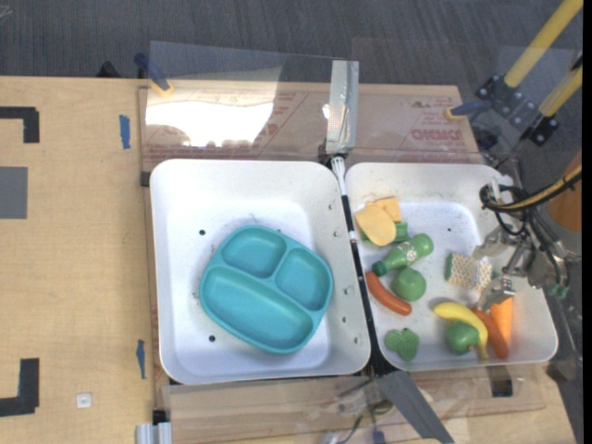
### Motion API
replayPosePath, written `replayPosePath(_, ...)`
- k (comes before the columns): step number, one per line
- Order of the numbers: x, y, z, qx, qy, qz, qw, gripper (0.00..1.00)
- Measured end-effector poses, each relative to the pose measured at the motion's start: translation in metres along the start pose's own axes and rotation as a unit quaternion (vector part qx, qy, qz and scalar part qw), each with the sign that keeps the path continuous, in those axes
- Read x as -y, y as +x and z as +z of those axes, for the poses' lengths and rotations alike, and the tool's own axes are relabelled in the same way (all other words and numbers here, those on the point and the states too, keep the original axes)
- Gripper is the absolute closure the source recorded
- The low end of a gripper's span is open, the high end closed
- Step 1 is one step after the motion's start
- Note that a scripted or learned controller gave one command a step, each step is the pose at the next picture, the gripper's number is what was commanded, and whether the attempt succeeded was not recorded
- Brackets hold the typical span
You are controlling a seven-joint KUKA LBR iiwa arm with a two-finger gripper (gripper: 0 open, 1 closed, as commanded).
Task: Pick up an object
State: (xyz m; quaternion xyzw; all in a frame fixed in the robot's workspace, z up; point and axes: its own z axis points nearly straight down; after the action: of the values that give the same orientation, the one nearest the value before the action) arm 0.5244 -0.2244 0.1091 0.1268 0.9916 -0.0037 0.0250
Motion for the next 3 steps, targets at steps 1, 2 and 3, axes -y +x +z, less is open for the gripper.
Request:
replayPosePath(1,0.0,-0.002,-0.009,0.002,0.0,0.0,1.0,1.0)
replayPosePath(2,-0.044,-0.037,0.011,-0.01,0.002,0.01,0.9999,1.0)
replayPosePath(3,-0.046,-0.034,0.015,-0.013,0.001,0.01,0.9999,0.0)
